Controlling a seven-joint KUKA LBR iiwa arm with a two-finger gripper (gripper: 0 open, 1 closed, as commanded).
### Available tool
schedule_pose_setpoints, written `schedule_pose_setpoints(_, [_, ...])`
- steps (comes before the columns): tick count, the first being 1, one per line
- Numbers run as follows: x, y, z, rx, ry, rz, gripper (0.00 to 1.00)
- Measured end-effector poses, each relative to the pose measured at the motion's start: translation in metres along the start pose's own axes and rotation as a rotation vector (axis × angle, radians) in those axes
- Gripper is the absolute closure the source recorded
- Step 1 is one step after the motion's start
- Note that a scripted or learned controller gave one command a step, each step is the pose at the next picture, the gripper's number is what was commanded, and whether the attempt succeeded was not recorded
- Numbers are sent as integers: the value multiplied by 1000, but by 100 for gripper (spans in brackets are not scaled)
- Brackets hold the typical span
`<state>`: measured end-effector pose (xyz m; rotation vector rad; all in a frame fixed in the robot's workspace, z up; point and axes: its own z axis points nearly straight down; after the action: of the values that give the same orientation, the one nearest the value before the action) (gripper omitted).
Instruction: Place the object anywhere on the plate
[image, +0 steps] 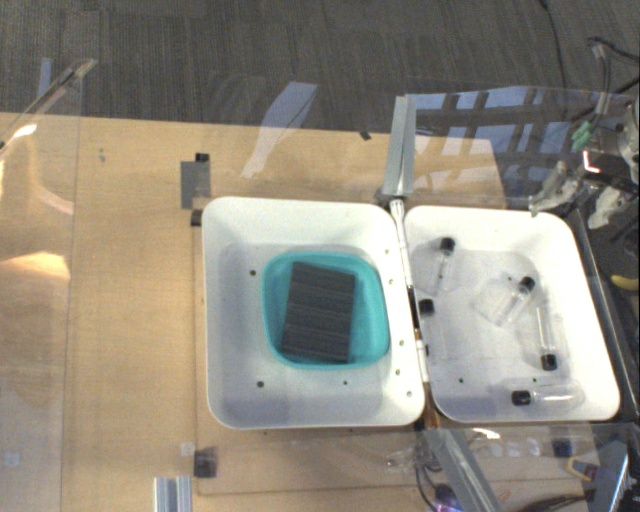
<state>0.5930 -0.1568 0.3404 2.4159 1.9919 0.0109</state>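
Observation:
A teal square plate (273, 300) lies in the middle of the left white bin (228, 330). A dark grey ribbed rectangular block (319, 312) rests flat on the plate, slightly turned, covering most of its centre. Nothing touches the block.
The right white bin (592, 330) holds several clear vials with black caps, such as one at the back left (443, 258), one in the middle (510, 298) and one near the front (545, 397). Cables and metal framing (600, 160) crowd the far right corner.

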Motion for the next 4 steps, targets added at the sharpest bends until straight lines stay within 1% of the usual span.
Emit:
schedule_pose_setpoints(1, [-31, -20, -64, -3, -2, 174, 0])
schedule_pose_setpoints(2, [-51, -48, -97, -1, -2, 432, 0])
schedule_pose_setpoints(3, [-53, -52, -96, 2, -3, 548, 0])
schedule_pose_setpoints(4, [-57, -65, -96, 2, -3, 646, 0])
